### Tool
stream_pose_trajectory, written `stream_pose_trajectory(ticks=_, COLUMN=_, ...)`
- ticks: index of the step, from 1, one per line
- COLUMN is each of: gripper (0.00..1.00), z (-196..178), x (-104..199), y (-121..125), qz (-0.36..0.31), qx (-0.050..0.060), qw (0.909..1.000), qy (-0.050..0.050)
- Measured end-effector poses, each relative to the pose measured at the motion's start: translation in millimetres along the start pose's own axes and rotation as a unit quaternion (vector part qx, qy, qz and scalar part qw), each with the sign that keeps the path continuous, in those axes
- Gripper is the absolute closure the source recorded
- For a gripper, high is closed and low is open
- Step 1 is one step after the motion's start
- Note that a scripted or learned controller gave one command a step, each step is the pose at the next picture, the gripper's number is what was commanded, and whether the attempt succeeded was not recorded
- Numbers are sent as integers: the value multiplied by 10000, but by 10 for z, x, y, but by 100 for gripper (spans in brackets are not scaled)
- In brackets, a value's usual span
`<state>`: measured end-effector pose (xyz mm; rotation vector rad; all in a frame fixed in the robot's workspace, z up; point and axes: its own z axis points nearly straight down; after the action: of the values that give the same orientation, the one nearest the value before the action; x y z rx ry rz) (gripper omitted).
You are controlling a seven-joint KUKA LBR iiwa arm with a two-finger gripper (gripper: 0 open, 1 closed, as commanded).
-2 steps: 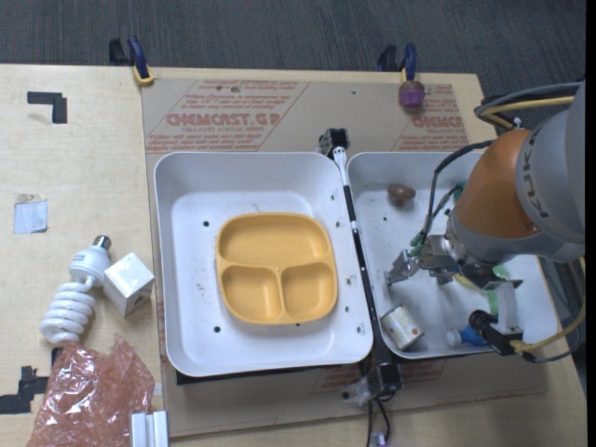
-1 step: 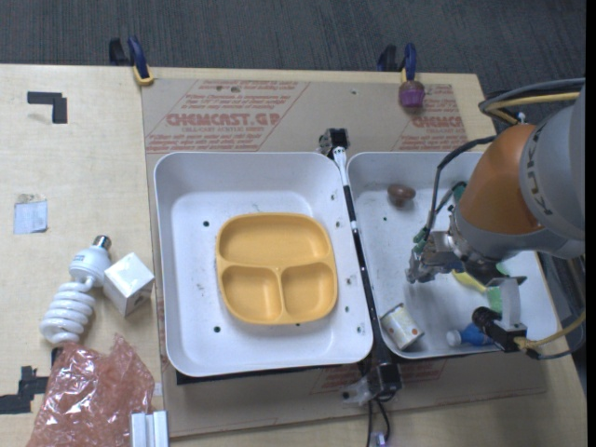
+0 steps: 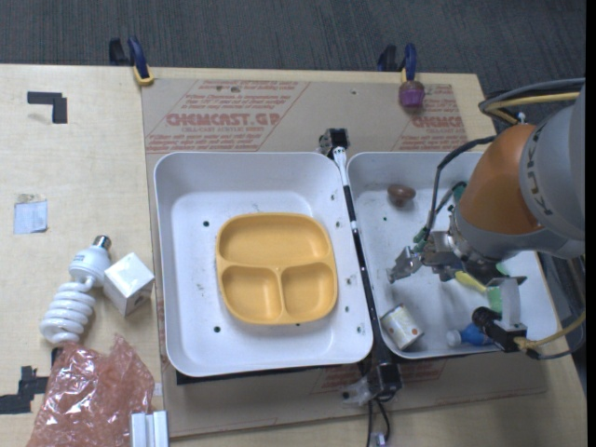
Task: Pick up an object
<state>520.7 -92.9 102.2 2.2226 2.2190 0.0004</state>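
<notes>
Camera view. The pick is not yet done: no object shows between the fingers of the tool (image 3: 406, 264), and nothing is lifted clear of the right bin (image 3: 372, 170). Approach appears complete; grasp and lift remain.

The tool sits low inside the right bin, near its middle, reaching in from the arm (image 3: 507, 194) to its right. Whether its fingers stand apart or together cannot be told; the metal tip is small and partly blurred. No contact with any object can be confirmed.

Candidate objects in the right bin: a brown lump (image 3: 401, 194) above the tool, a small cup (image 3: 402, 326) below it, a blue item (image 3: 473, 337) below and right of it.

The left bin (image 3: 177, 277) holds a yellow tray (image 3: 277, 267).
</notes>
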Motion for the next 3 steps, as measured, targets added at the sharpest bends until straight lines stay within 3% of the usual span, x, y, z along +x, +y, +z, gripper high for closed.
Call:
stream_pose_trajectory(ticks=1, gripper=0, z=96, x=-136, y=1125, qz=-22, qx=3, qw=10000, qy=-5)
stream_pose_trajectory(ticks=2, gripper=0, z=101, x=-37, y=448, qz=-7, qx=6, qw=10000, qy=-2)
stream_pose_trajectory(ticks=3, gripper=100, z=2, x=-42, y=454, qz=-19, qx=1, qw=10000, qy=-8)
